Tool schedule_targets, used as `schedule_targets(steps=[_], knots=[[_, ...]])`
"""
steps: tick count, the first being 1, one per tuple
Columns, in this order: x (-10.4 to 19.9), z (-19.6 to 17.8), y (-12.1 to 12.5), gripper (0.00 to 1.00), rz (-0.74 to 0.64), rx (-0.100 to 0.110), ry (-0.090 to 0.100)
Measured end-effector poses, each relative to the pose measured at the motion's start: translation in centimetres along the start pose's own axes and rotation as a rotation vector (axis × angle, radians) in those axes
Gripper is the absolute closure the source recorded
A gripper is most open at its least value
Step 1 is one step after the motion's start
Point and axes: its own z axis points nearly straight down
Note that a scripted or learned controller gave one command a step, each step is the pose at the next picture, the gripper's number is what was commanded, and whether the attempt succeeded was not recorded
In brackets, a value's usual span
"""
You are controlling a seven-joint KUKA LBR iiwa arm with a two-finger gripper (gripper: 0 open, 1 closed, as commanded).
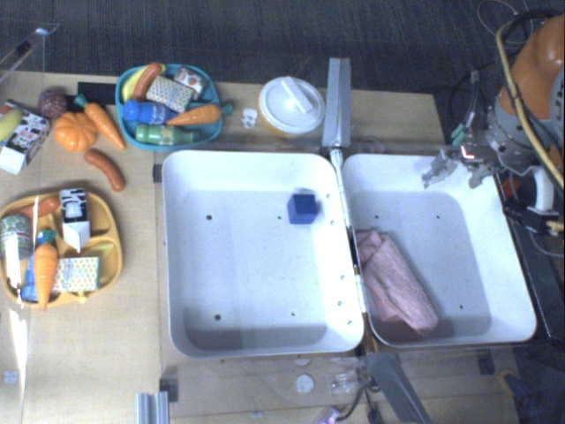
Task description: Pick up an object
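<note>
White bins, I count two: left bin [177, 263], right bin [494, 263]. One pink cloth [397, 285] lies lower left in the right bin. One blue cube [303, 208] sits upper right in the left bin. One gripper [455, 168] at upper right, fingers spread, holding nothing.

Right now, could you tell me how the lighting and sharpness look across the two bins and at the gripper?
In the camera view, the left bin is evenly lit, with soft shading along its near wall; the blue block and the pink cloth read clearly in this view; the gripper at the right bin's far rim looks small and slightly blurred.
</note>
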Motion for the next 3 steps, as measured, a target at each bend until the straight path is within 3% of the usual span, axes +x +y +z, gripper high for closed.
schedule_targets(steps=[1, 2, 3], knots=[[3.4, 0.2, -6.9, 0.00, 0.027, -0.001, 0.000], [7.4, 7.2, -10.0, 0.00, -0.117, 0.001, 0.001], [4.9, 9.2, -15.0, 0.00, -0.213, -0.022, -0.003]])
